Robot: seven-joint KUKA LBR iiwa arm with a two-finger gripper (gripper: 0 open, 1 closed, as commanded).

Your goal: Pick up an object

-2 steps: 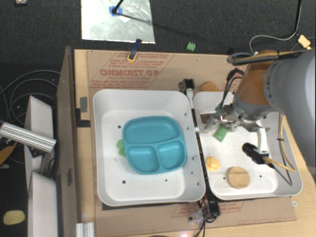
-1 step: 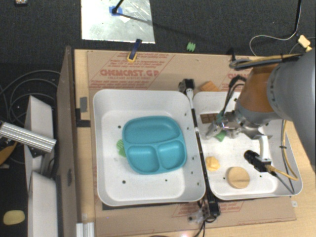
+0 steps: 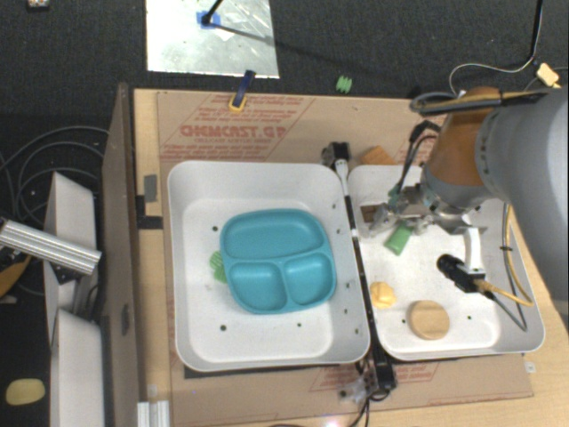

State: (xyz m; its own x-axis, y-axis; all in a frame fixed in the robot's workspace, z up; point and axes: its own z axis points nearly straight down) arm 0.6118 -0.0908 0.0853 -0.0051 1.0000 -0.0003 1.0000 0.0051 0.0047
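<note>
The grey arm with its orange band (image 3: 498, 140) reaches into the right white bin (image 3: 511, 327), its gripper (image 3: 404, 221) low over a small green block (image 3: 397, 239), likely the target; its grip can't be judged. Left bin (image 3: 191, 238): blue divided plastic tray (image 3: 277, 261). Nearby lie a tan round disc (image 3: 428, 319) and a yellow lump (image 3: 382, 294), neither obstructing.

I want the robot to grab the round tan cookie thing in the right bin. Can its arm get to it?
Probably yes. The round tan disc lies in the open near the right white bin's front edge, apart from the small yellow lump, and the gripper hangs over that same bin.
</note>
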